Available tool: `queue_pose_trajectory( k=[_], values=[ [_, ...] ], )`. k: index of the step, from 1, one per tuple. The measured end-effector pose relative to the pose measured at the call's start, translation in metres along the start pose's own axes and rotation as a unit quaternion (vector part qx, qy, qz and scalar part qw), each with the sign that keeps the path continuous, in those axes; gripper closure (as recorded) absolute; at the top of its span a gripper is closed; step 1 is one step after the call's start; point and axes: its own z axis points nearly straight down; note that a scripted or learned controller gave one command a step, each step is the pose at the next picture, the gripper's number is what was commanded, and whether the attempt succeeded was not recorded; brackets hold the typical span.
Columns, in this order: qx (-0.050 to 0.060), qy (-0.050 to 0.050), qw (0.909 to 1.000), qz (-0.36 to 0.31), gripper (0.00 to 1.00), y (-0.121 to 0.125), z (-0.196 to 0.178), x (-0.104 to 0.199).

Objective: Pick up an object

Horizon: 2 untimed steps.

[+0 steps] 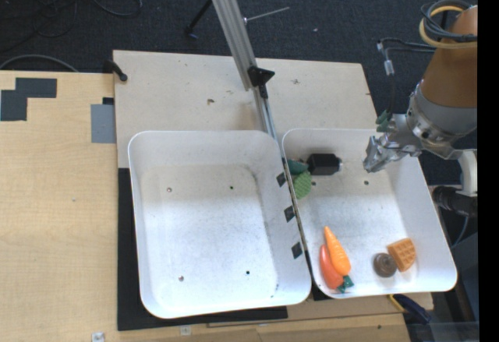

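Lengthwise, carrot (337, 252) tip toward bin's (437, 212) rear.

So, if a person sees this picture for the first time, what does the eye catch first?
Probably the bright orange carrot near the front of the right bin, with a waffle-like orange piece to its right. Next, the end effector hanging over that bin's far right part, close to a black object.

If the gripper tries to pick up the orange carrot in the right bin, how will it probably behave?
The carrot looks like smooth, moulded plastic, so it is probably stiff and light. Its tapered, rounded body may slip out of two fingers or roll when nudged. It lies against a red piece, which might shift with it. The gripper hangs near the right bin's far end.
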Motion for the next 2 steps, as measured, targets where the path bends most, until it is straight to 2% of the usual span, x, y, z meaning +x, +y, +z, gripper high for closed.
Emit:
queue_pose_trajectory(
  k=[2],
  values=[
    [0.001,0.000,1.0000,0.000,1.00,-0.001,0.021,0.106]
  ],
)
